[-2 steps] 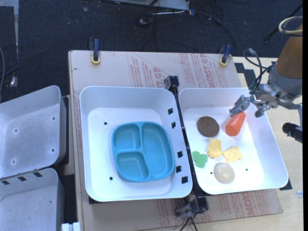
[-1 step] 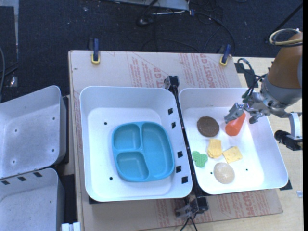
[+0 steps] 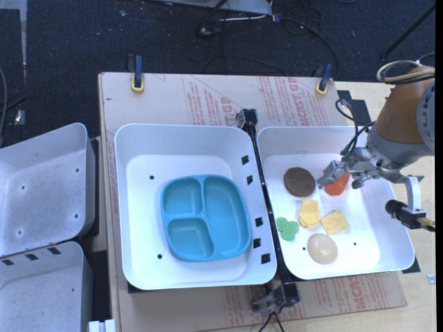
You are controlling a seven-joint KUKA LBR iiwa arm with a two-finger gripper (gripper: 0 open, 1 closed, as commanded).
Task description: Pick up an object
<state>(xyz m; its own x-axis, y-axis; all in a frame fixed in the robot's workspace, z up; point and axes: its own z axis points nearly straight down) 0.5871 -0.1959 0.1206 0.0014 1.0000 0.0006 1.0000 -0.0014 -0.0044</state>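
Observation:
My gripper [image 3: 344, 171] hangs low in the right bin [image 3: 387, 254], near its upper middle. A small red-orange object [image 3: 336, 185] sits directly under it and touches it; whether the gripper grasps it is unclear. To its left lies a round brown patty [image 3: 299, 181]. Below are two yellow pieces [image 3: 309, 213] [image 3: 334, 222], a green leafy piece [image 3: 286, 228] and a round beige object [image 3: 322, 247].
The left bin [image 3: 138, 158] holds a blue divided plate [image 3: 205, 216]. A black divider [image 3: 259, 192] runs between the bins. The arm [image 3: 408, 123] comes in from the right over the right bin's far corner. White trays [image 3: 41, 178] lie off the bench at left.

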